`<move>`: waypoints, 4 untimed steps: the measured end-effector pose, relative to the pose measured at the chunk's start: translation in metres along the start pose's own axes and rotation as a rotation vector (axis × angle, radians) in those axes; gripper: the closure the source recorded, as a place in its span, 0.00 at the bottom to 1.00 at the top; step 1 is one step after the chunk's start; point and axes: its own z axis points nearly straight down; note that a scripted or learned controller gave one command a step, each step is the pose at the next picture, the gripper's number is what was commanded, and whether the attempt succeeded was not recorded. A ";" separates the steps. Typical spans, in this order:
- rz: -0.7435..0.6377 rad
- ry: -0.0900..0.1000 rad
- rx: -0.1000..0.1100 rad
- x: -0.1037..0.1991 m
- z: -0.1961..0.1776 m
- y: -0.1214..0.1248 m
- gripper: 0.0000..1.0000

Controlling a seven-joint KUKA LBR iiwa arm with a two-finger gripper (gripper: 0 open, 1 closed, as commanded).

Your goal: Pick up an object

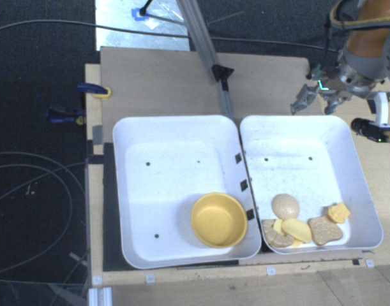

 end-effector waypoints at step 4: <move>-0.002 0.000 0.010 -0.004 0.143 0.005 0.00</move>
